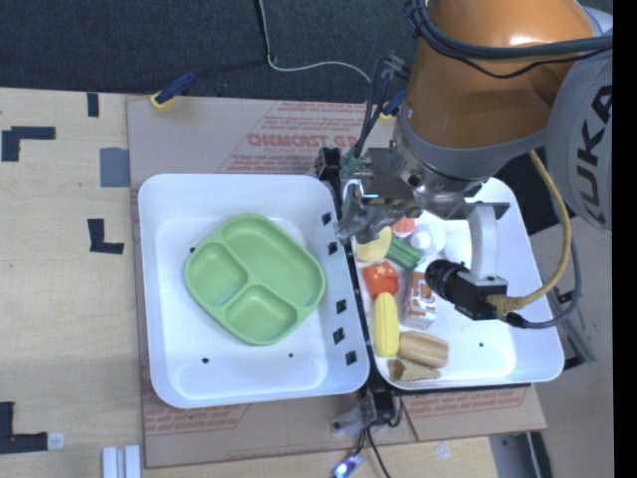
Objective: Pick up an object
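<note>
Reaching: my arm (pixel 498 78) comes in from the right and hangs over the upper left part of the right bin (pixel 528 361).
Hand: my gripper (pixel 370 207) sits low at that bin's left wall, just above the pile of toy food; my own wrist hides the tips, so I cannot tell how wide it stands or whether anything is in it.
Pile: a yellow piece (pixel 374 248) lies right under my hand, with a green piece (pixel 404 253) beside it.
Below the pile: a red tomato (pixel 381 279), then a corn cob (pixel 385 324) along the left wall, a small carton (pixel 422 302) to its right, and a bread roll (pixel 422 348) nearest the front.
Left bin (pixel 169 366): holds a green divided plate (pixel 255 279), lying flat near its middle.
</note>
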Robot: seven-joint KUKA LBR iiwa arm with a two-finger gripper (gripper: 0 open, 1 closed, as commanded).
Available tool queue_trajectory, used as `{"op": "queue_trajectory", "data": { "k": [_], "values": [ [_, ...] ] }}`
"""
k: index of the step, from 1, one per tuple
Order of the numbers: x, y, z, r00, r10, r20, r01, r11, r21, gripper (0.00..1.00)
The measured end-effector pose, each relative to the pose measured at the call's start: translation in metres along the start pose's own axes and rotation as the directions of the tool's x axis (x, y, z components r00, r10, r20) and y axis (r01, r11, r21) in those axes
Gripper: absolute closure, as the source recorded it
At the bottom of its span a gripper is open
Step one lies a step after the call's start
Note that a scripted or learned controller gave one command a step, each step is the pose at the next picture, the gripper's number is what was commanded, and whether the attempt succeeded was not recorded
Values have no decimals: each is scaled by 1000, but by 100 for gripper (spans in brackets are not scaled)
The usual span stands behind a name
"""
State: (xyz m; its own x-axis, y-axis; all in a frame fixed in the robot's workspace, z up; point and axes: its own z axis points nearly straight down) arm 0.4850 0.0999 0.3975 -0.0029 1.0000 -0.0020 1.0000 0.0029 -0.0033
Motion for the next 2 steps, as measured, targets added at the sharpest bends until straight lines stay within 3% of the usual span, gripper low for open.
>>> {"op": "queue_trajectory", "data": {
  "k": [1,2],
  "values": [
    [13,-2,94,1000,1,3,-1,1000,13,100],
    [32,0,57,1000,-1,0,1,1000,1,100]
  ]
}}
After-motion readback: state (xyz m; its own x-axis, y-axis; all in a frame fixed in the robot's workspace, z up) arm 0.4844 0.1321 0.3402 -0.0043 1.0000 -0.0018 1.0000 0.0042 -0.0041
